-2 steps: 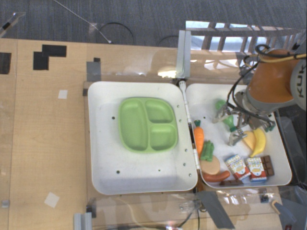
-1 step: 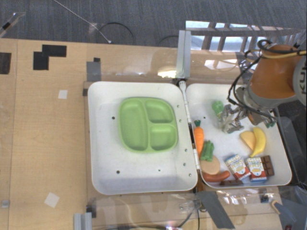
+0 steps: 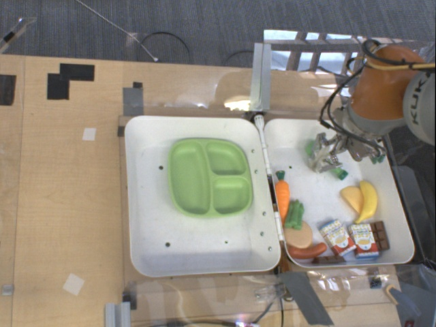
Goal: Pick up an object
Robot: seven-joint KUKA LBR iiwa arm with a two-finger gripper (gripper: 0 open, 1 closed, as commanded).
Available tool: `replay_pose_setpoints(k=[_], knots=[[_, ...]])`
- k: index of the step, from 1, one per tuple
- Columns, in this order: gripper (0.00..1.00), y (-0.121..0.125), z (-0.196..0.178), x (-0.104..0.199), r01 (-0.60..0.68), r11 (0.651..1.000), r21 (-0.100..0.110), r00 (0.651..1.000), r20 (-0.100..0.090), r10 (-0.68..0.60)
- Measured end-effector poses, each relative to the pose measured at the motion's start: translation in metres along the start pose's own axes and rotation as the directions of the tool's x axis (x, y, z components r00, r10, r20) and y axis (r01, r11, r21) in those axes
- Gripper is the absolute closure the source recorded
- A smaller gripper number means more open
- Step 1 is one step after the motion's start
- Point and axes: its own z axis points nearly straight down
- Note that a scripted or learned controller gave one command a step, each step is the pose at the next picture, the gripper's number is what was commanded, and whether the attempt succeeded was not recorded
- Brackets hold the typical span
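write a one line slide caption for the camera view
KUKA arm's gripper hovers in the right bin above toy food; green divided plate sits in the left bin.

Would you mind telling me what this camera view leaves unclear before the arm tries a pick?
- Pincer: too small and blurred to tell whether anything sits between its fingers.
- Print on the two juice cartons: too small to read.
- Dark bar at the right bin's front rim: partly hidden by the sausage.
- Arm: cut off by the right edge.
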Motion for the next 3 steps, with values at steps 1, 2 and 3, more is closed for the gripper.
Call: replay_pose_setpoints(k=[1,2,3], knots=[[0.0,0.0,0.001,0.001,0.0,1.0,-0.001,1.0,-0.002,0.0],[0.0,0.02,0.0,-0.025,-0.05,0.999,-0.002,0.999,-0.003,0.05],[0.0,0.0,0.0,0.049,0.041,0.999,0.001,0.999,-0.004,-0.041]])
